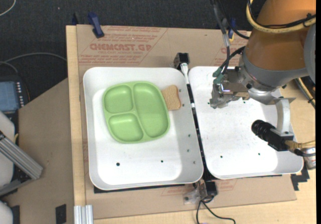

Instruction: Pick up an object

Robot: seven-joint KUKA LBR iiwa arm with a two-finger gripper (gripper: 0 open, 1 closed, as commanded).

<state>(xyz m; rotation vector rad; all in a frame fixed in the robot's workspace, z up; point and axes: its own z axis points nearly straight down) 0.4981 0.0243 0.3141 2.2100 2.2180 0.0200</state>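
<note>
A green plate (135, 112) with three compartments lies in the left bin (100, 168), toward its back. A tan, toast-like slab (172, 97) rests against the plate's right rim, near the divider between the bins. My gripper (222, 99) hangs over the back left part of the right bin (235, 163), to the right of the slab and across the divider from it. Nothing shows in its grasp. The grey and orange wrist covers the bin's back right corner.
A brown cardboard sheet (120, 42) lies under both bins, with a blue clip (95, 25) at its back left. Small black clamps sit at the divider's back end (181, 59) and front end (208, 188).
</note>
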